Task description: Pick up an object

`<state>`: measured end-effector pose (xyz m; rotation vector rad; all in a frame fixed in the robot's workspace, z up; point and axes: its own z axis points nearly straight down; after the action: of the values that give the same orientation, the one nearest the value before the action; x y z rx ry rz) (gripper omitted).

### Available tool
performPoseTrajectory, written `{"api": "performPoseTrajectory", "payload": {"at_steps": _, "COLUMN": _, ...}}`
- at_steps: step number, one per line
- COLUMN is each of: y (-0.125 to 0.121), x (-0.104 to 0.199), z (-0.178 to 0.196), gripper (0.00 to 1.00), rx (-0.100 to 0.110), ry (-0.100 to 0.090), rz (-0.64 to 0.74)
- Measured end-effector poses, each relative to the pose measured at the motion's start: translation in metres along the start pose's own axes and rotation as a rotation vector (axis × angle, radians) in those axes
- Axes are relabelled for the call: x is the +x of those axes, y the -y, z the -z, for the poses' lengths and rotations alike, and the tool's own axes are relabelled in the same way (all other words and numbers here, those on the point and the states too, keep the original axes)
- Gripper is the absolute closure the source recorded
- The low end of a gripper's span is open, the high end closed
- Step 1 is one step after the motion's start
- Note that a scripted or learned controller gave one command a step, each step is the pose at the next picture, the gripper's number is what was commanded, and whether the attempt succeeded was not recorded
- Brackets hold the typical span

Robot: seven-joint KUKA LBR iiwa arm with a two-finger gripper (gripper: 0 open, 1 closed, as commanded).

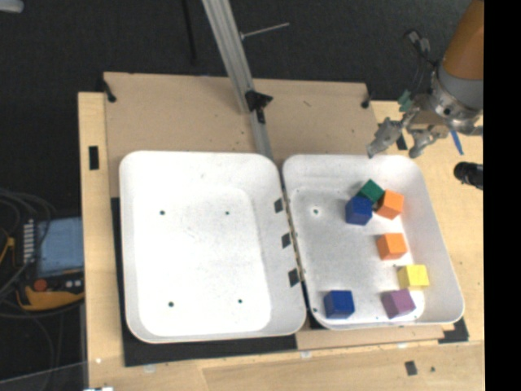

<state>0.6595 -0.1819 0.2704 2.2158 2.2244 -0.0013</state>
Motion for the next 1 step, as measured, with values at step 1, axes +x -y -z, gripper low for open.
{"api": "performPoseTrajectory", "payload": {"at_steps": 1, "y": 0.0002, "x": -0.0007, "z": 0.0002, "gripper": 0.0, "rx": 0.001, "ry": 0.002, "rz": 0.001}}
